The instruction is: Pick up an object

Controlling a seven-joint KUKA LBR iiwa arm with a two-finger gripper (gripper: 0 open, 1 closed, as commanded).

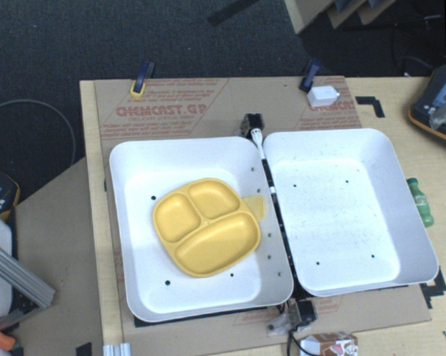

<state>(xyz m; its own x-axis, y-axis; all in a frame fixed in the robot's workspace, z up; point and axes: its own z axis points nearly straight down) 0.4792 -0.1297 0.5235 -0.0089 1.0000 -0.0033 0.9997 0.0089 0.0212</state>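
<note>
A yellow divided plate (205,226) with three compartments lies flat in the left white bin (130,170), slightly right of the bin's middle. A small yellowish piece (254,206) pokes out from under its right edge, close to the bin's right wall. The right white bin (401,203) sits beside it, its floor speckled with small dark dots.
Both bins rest on a brown cardboard sheet (205,100) held by blue clamps (141,77) at the back. A white block (323,96) lies behind the right bin. A green item (420,202) sits along the right bin's outer edge. Cables and connectors (303,317) lie at the front.
</note>
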